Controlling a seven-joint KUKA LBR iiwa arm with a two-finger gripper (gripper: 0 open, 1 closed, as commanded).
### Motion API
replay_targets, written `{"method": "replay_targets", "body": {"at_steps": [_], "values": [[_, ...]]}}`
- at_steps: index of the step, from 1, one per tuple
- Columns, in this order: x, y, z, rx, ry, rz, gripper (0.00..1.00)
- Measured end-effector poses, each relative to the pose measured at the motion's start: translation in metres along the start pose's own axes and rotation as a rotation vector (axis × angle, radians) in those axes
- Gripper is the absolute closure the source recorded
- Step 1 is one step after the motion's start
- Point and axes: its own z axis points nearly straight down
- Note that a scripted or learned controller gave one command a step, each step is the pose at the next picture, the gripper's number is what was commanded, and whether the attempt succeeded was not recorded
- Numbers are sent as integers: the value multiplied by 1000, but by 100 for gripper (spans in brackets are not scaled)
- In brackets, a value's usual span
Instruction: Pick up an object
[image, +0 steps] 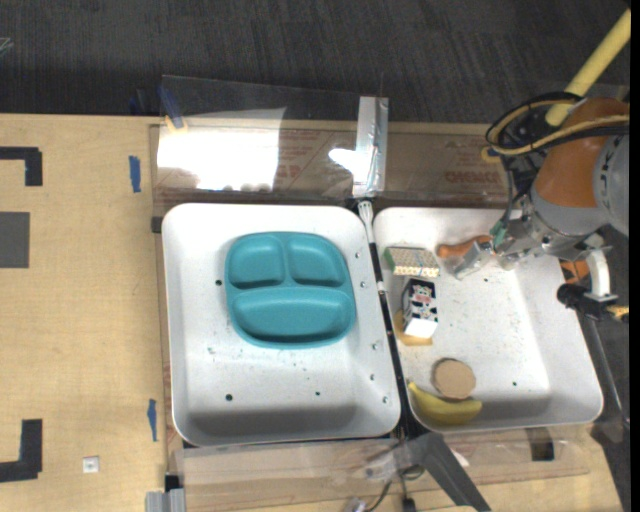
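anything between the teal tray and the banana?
Camera view: bare white floor of the left bin, then the rims where both bins meet. Teal tray sits in the left bin, banana in the right.

Light wood bench (80, 330) with two white bins on it, left bin (190, 330) and right bin (530, 340) (touching, side by side).

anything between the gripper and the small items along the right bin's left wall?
Nothing visible does. The gripper sits at the right bin's upper middle; bare white floor separates it from the small box, brown disc and banana.
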Motion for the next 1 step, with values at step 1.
{"method": "replay_targets", "body": {"at_steps": [1], "values": [[49,35,0,4,2,48,0]]}}
